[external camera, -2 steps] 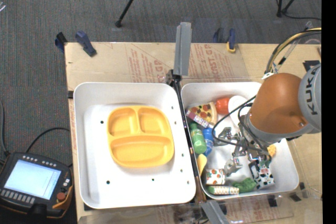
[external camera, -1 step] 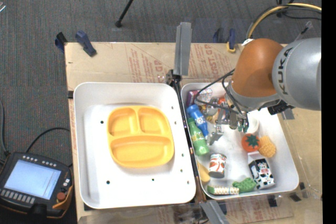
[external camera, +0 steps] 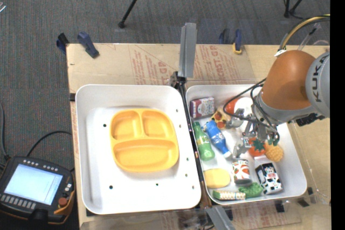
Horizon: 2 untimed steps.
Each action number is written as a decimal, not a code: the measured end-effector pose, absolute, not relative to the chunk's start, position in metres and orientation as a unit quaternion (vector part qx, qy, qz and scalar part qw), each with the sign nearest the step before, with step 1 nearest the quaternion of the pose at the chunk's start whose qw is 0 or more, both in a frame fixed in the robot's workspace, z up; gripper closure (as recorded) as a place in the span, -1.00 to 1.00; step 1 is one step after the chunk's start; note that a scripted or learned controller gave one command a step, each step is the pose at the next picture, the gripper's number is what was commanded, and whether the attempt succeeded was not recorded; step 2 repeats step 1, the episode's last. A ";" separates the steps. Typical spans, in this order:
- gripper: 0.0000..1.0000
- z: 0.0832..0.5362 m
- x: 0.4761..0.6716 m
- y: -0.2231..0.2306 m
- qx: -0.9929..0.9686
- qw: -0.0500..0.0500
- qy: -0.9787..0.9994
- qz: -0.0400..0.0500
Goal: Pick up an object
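Note:
My gripper (external camera: 249,140) hangs low over the right bin (external camera: 297,167), below the arm's orange band (external camera: 284,81). Its metal fingers point down among the toys, beside a small pineapple (external camera: 274,153) and an orange-red piece (external camera: 256,148). Left of it lie a blue bottle (external camera: 217,137) and a green bottle (external camera: 204,142). A maroon carton (external camera: 201,107) sits at the bin's back left. Toward the front are a yellow lemon-like piece (external camera: 216,178), a red-and-white can (external camera: 241,171), a black-and-white carton (external camera: 268,178) and a green item (external camera: 249,189). Nothing shows clearly between the fingers.
The left bin (external camera: 89,169) holds a yellow divided tray (external camera: 144,139). A grey post (external camera: 188,51) stands at the back between the two bins. A teach pendant (external camera: 35,188) lies on the floor at lower left. Blue clamps (external camera: 86,43) grip the bench's back edge.

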State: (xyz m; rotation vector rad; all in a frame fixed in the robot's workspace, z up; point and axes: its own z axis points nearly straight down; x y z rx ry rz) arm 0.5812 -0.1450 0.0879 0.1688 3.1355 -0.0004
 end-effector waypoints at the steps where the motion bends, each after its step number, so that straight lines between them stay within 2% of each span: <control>1: -1.00 0.088 0.623 -0.080 0.043 0.002 0.999 -0.002; 2: -1.00 0.088 0.623 -0.080 0.043 0.002 0.999 -0.002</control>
